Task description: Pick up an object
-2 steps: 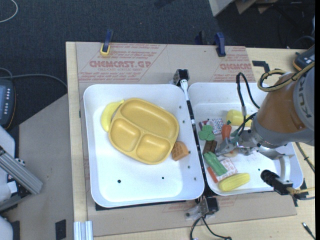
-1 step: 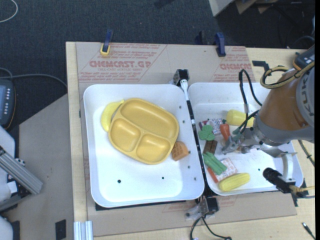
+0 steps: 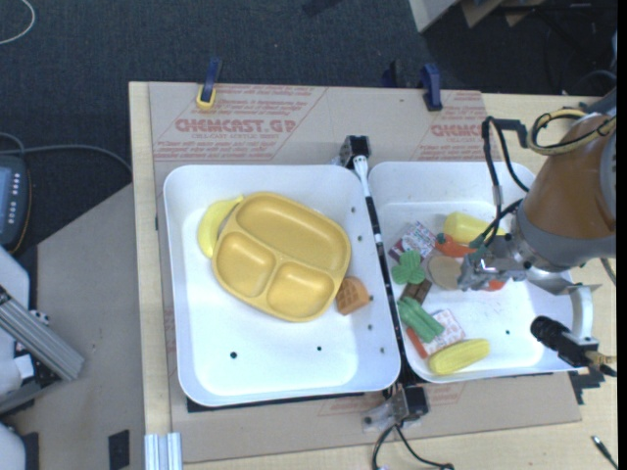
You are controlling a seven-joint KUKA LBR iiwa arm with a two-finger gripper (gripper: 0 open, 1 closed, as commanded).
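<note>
My gripper reaches in from the right and hangs low over the middle of the right bin, above a heap of small toys. Under and around it lie an orange-red piece, a yellow rounded toy, a tan disc and a green toy. A yellow corn cob lies near the bin's front edge, beside a green and orange piece. The arm hides the fingertips.
The left bin holds a yellow divided tray, a yellow plate tucked under its left side and a small brown toy. A black divider rail runs between the bins. Cables hang at the right.
</note>
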